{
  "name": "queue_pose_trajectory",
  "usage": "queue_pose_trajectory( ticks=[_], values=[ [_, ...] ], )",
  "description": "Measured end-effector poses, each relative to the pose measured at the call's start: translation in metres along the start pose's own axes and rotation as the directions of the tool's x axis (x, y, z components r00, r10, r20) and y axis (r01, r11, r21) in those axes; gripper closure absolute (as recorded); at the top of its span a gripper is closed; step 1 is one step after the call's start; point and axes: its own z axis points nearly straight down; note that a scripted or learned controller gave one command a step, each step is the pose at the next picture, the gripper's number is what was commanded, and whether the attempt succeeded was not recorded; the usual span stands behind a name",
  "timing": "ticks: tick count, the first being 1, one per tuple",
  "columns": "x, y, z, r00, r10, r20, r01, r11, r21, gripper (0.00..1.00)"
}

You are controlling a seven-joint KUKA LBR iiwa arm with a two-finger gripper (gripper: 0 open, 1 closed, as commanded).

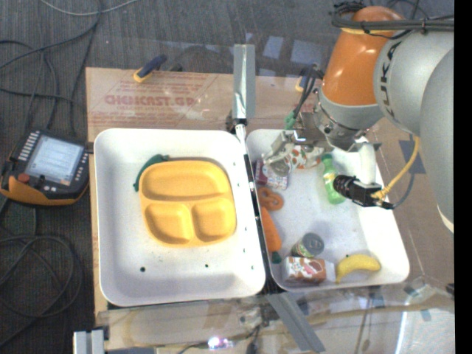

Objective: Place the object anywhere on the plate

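Upper right of the frame: the arm comes in from the right edge, grey body with the orange band bulging above the wrist, bent down over the far end of the right bin. Wrist is tilted toward the bin's upper-left corner. The gripper sits low at that corner, right among a crumpled silvery package and a white packet with red print. Can't tell whether the claw is spread or pinched; it is too cluttered and too small to read, and nothing is clearly seen between its tips. A yellow cable loops from the arm down to a black fitting over the bin.

Right bin also holds a green bottle just under the wrist, a pretzel-like orange piece near the left wall, a carrot along that wall, a grey round can, a red-and-white carton at the near edge, and a banana beside it, lower right.

Left bin holds the yellow plate, three compartments, lying flat at center. A green object pokes out from under its upper-left rim, touching it.

Far left, a teach pendant on the floor.
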Motion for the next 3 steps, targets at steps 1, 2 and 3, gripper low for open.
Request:
queue_pose_trajectory(
  ticks=[1,2,3],
  values=[
    [0.044,-0.006,0.052,0.977,-0.215,-0.003,0.215,0.977,-0.002,1.0],
    [0.045,-0.006,0.052,0.977,-0.215,-0.004,0.215,0.977,-0.002,0.0],
    [0.099,-0.05,0.056,0.932,-0.362,-0.004,0.362,0.932,-0.002,0.0]
  ],
)
